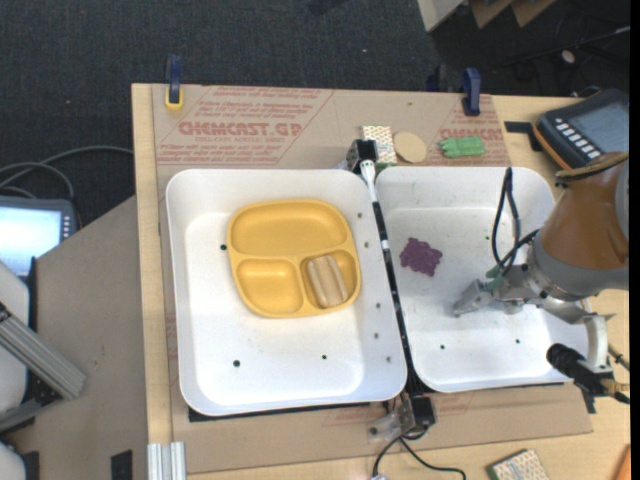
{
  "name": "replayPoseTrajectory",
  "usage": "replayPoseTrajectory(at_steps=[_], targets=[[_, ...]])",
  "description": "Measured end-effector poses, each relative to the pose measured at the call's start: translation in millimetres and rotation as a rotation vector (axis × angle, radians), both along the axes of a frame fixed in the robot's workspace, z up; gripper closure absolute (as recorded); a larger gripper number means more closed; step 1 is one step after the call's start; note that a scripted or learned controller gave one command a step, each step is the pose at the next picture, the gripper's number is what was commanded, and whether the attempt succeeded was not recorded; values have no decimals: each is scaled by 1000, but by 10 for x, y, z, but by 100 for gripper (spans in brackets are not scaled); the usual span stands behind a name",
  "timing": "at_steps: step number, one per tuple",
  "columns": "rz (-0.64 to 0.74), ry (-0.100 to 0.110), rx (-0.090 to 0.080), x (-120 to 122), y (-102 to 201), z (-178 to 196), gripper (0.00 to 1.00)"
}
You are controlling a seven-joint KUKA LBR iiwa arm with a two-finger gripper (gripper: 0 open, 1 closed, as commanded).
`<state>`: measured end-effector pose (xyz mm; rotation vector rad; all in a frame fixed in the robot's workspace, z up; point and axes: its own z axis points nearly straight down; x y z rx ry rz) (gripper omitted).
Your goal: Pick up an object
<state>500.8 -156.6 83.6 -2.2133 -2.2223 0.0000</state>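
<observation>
A: Right bin (440, 363), smooth white plastic, shallow, rounded corners. What's inside?

B: One purple object (421, 257), lumpy and knobbly like a small grape cluster, matte. It sits toward ten o'clock of the bin's floor, lying loose.

A: And the hand (468, 303)?

B: Low over the right bin, grey metal, slim fingers pointing toward nine o'clock. Nothing between them. The purple object is near, toward eleven o'clock of the fingertips, apart from them. Whether the fingers are spread or pressed together, I cannot tell.

A: Arm (590, 238)?

B: Rounded grey casing with an orange band, coming in from three o'clock, black cable looped over it.

A: Left bin (200, 348)?

B: Same white plastic. Holds a yellow tray (290, 230), glossy, three compartments with soft rounded edges. A tan ridged block (325, 279) lies in the five o'clock compartment.

A: Tabletop (250, 128)?

B: Brown cardboard-like sheet, red print. At twelve o'clock behind the bins: a tan disc (410, 147) and a green ribbed piece (462, 148).
</observation>
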Motion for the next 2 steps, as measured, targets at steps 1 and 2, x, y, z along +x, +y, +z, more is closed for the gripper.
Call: replayPoseTrajectory(at_steps=[1,2], targets=[[2,-9,-5,563,534,11,0],[-1,-10,-5,1048,652,13,0]])
